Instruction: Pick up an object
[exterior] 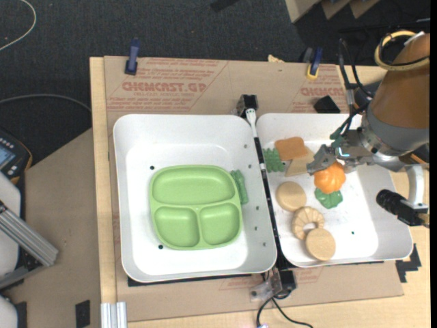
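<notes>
Orange toy fruit point(330, 179) lies just at six o'clock of my end effector point(334, 154) in the right bin point(382, 241); grip state unclear, so I should centre over it before closing.

Toys are crowding my right bin point(382, 241): an orange fruit point(330, 179), a tan block point(292, 148) and round cookies point(307, 223) are lying close together. Bare floor is lying open along its right side.

Single fixed camera above bench point(171, 80), looking down at slant; both bins in frame; arm point(403, 108) enters from right.
</notes>
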`<action>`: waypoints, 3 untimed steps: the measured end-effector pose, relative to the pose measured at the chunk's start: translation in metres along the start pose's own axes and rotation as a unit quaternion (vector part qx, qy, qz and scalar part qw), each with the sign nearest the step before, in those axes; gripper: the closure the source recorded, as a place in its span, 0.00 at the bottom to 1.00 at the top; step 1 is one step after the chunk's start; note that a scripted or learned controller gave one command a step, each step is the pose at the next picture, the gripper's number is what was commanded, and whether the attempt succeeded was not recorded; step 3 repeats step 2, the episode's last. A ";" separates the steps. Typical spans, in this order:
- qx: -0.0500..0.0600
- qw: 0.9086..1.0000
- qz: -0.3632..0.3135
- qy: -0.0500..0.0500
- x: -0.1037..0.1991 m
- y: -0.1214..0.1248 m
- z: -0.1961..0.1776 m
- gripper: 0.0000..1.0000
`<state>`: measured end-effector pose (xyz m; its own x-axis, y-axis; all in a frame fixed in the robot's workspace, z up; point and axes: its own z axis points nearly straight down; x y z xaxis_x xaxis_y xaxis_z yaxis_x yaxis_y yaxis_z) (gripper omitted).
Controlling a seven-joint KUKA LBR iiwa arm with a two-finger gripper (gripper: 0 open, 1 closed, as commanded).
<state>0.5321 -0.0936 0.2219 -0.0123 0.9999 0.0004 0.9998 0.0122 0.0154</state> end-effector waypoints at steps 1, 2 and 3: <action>0.003 1.000 0.002 0.001 0.066 -0.019 -0.072 1.00; 0.014 1.000 0.003 0.001 0.135 -0.055 0.019 1.00; 0.014 1.000 0.003 0.001 0.135 -0.055 0.019 1.00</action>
